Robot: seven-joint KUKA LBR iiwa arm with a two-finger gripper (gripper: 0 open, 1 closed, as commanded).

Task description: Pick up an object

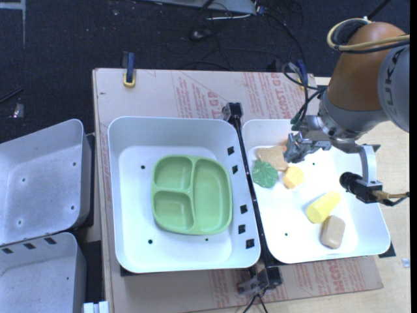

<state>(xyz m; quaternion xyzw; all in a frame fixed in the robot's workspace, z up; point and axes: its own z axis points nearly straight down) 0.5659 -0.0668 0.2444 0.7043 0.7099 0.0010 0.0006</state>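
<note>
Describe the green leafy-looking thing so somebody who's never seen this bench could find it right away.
Look in the right bin, at its left wall. The green leafy piece lies there, below the gripper. It is the only green, ruffled item; its neighbours are yellow or tan.

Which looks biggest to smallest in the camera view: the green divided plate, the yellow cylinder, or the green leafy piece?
1. Green divided plate, by far the largest.
2. Yellow cylinder.
3. Green leafy piece, only slightly smaller than the cylinder, so that pair is close.

Bright, even overhead light; sharp.
</note>
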